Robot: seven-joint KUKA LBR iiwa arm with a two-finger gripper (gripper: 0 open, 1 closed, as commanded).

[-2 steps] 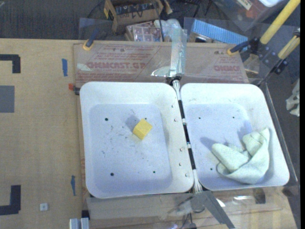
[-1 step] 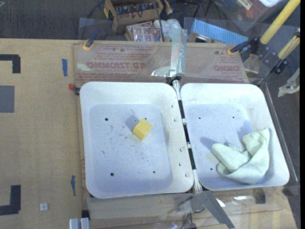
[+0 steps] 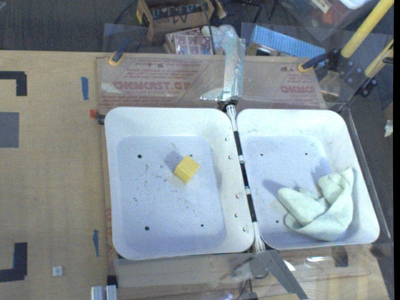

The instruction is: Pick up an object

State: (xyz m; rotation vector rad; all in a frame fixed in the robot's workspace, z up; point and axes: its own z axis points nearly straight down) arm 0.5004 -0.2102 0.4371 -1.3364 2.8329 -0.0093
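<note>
A small yellow block [image 3: 186,169] lies near the middle of the left white bin [image 3: 125,130], slightly toward its far side. A crumpled pale green-white cloth [image 3: 319,208] lies in the near right corner of the right white bin [image 3: 281,130], reaching up along that bin's right wall.
The two bins meet along a central seam [image 3: 244,180] with a cable running along it. A cardboard sheet [image 3: 162,83] lies behind the bins, held by clamps. Clutter, a blue box [image 3: 275,42] and yellow poles [image 3: 372,17] stand beyond the bench's far edge.
</note>
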